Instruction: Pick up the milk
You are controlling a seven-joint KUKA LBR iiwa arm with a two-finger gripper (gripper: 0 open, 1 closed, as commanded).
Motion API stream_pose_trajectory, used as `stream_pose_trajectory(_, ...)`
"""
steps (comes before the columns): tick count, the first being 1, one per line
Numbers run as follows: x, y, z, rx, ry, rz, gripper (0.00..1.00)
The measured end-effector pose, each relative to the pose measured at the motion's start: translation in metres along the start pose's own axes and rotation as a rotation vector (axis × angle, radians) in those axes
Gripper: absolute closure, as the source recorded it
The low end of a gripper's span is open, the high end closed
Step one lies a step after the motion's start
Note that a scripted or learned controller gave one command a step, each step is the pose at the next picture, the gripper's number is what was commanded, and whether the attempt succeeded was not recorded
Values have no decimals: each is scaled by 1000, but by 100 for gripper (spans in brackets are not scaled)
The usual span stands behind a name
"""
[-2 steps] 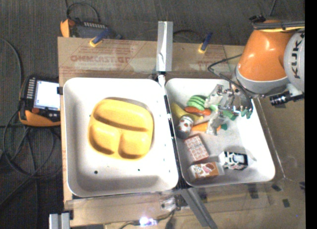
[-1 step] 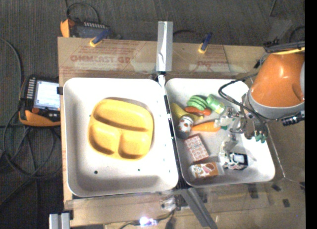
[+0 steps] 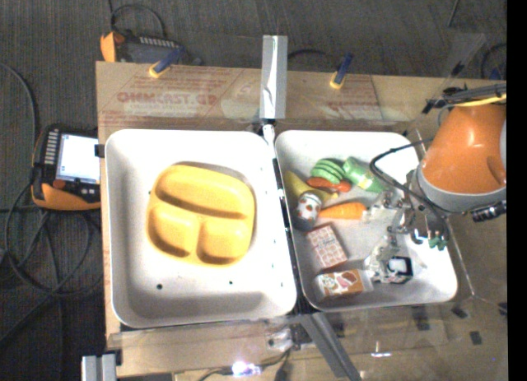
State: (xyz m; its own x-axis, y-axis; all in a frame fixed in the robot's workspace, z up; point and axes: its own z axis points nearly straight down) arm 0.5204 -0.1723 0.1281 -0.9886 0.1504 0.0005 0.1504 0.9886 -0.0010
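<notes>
The left bin [image 3: 132, 289] holds a yellow divided plate [image 3: 202, 215]. In the right bin [image 3: 436, 285] the pincer [image 3: 394, 257] hangs low at the near right, open or closed cannot be told, just right of the milk carton [image 3: 340, 282], which lies by the near wall.

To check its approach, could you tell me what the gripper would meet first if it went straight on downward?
Likely the bare floor of the right-hand shallow white bin, just beside the small brown carton: the gripper points down there. Depth is unclear, so it may clip the carton.
</notes>
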Motion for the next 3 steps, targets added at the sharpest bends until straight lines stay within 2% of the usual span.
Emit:
stream_pose_trajectory(1, -19, -6, -16, -2, -2, -36, 0)
stream_pose_trajectory(2, -17, 2, -22, 0, -2, -108, 0)
stream_pose_trajectory(3, -34, 4, -40, 0, -3, -228, 0)
